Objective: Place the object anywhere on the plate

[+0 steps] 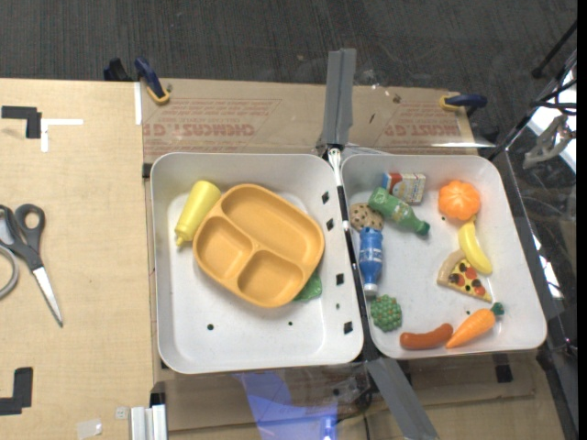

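An orange three-compartment plate (260,244) lies tilted in the left bin (243,337), with nothing in its compartments. A yellow bottle (195,211) rests against its left edge, and a green item (311,290) peeks out from under its lower right rim. The right bin (417,278) holds several toy foods: an orange (459,200), a banana (474,247), a pizza slice (464,278), a carrot (472,326), a sausage (426,338), a broccoli (385,313), a blue bottle (370,257), a green bottle (398,211), a cookie (364,216) and a small carton (408,187).
Scissors (32,255) lie on the wooden bench at the far left. Cardboard (238,126) backs the bins, held by blue clamps (151,79). A grey strip (337,99) runs between the bins at the back.
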Robot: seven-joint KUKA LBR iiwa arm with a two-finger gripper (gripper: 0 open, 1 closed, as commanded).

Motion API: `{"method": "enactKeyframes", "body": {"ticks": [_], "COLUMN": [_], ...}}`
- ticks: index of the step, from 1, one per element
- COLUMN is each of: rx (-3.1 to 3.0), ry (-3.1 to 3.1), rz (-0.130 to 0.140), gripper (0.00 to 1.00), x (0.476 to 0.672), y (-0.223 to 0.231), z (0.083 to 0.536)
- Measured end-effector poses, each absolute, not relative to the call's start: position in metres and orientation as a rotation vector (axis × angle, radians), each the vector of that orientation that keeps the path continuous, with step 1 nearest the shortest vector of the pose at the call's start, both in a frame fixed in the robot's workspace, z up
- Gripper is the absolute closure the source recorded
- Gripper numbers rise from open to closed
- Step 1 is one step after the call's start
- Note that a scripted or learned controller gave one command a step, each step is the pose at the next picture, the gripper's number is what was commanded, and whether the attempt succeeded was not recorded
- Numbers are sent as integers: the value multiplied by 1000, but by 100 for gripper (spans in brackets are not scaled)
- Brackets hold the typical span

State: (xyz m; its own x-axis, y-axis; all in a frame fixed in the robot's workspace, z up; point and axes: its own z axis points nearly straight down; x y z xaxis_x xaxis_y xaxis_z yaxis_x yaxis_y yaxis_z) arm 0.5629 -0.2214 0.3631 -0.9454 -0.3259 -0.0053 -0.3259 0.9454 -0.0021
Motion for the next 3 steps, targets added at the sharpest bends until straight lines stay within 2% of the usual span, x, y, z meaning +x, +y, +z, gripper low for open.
{"method": "enactKeyframes", "body": {"ticks": [2, 3], "rx": [-194, 33], "ry": [3130, 3137], "rz": [-2, -2], "gripper": [0, 0], "x": [517, 499], "y": [-222, -222], "z": [417, 429]}}
